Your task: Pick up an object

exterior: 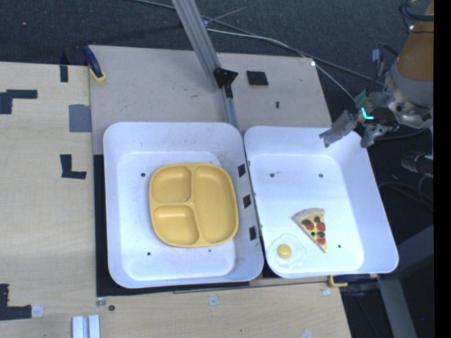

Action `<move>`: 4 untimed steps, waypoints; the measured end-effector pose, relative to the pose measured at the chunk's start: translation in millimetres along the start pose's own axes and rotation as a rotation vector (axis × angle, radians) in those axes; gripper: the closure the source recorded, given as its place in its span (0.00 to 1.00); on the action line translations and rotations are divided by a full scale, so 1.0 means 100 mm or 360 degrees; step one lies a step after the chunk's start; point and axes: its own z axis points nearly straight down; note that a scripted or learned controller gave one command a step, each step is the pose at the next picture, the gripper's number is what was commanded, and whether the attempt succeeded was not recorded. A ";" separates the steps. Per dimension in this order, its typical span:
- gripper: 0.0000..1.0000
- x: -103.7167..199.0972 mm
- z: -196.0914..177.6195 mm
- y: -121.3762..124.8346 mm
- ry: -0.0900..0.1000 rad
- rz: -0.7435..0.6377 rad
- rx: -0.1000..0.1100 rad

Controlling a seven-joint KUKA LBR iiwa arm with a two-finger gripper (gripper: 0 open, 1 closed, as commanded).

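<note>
plastic, i judge: the pizza slice (312, 227) in my right bin (352, 189), near its front, looks light, stiff and thin, best pinched across its edges. my gripper (350, 131) hangs spread open above the bin's far rim, probably empty.

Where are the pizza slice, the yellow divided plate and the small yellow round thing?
pizza slice (313, 227): camera view, middle of its topped face, right bin.
yellow divided plate (192, 204): camera view, centre where its dividers meet, left bin.
small yellow round thing (284, 251): camera view, its top, right bin.

Glossy yellow plastic plate (192, 205); matt white bins (176, 136)
</note>
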 end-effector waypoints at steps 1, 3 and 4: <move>0.00 0.00 -0.01 0.00 0.0000 0.0000 -0.0002; 0.00 0.01 0.95 0.08 0.0000 -0.0001 0.0005; 0.00 0.10 1.55 0.11 0.0001 -0.0002 0.0007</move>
